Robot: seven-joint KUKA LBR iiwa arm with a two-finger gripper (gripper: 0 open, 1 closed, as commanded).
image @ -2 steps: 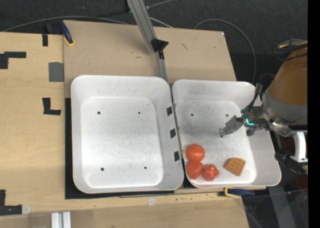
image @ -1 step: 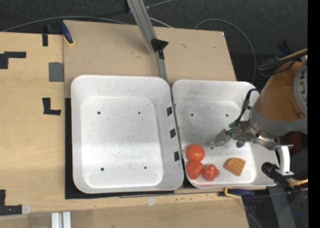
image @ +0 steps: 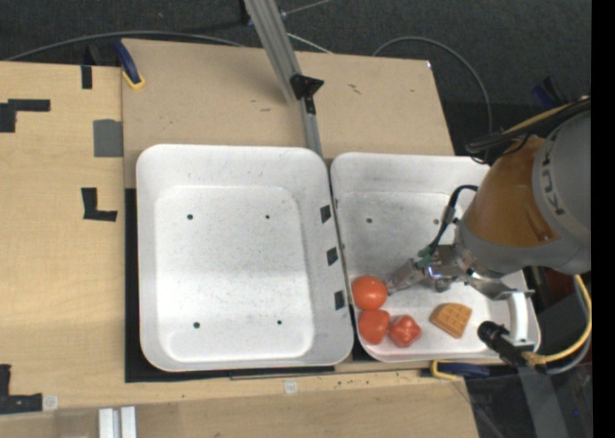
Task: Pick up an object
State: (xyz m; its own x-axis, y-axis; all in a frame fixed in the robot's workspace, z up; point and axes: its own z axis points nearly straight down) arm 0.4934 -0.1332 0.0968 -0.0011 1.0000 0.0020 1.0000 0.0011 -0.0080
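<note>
In the right bin (image: 404,182), several small objects lie near the front edge. A round red ball-like fruit (image: 369,292) sits against the bin's left wall, with a second red one (image: 374,327) just in front of it. Beside that rests a red, lumpy fruit (image: 405,331), and to its right a tan waffle-like biscuit (image: 451,319). My gripper (image: 398,283) is low in this bin, its tip pointing left and right next to the upper red fruit. Nothing is visibly held by it.
The left bin (image: 231,254) adjoins the right one, joined by dark clips (image: 332,255) along the shared wall. A slanted metal bar (image: 274,28) stands behind the bins. The grey and orange arm (image: 524,215) covers the right bin's right side.
</note>
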